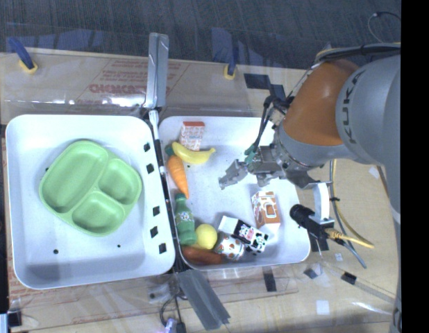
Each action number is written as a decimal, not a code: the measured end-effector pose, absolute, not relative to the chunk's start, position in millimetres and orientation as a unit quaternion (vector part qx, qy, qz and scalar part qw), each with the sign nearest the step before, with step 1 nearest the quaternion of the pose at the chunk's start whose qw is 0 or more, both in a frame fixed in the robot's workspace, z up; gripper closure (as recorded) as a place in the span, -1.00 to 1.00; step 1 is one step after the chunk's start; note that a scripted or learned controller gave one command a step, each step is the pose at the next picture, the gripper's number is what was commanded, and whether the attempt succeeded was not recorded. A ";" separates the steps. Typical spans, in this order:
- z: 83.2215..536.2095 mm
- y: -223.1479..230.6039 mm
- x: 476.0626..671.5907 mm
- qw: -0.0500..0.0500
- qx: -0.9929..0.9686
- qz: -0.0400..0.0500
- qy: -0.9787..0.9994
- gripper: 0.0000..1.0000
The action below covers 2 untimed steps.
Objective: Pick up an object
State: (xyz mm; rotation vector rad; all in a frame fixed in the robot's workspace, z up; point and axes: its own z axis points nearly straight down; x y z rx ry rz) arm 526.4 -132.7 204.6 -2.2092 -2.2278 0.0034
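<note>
The gripper (230,175) hangs over bare floor in the middle of the right bin (221,127), its fingers slightly apart with nothing between them. The nearest things are the carrot (177,175) and banana (192,153) to its left and a small carton (266,209) to its right. For a clean pick I would choose the carton, which lies apart from the rest, centre the fingers across its narrow side, and descend fully before closing.
</note>
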 end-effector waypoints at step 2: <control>112.3 -95.6 585.4 0.001 -0.685 0.002 -0.728 1.00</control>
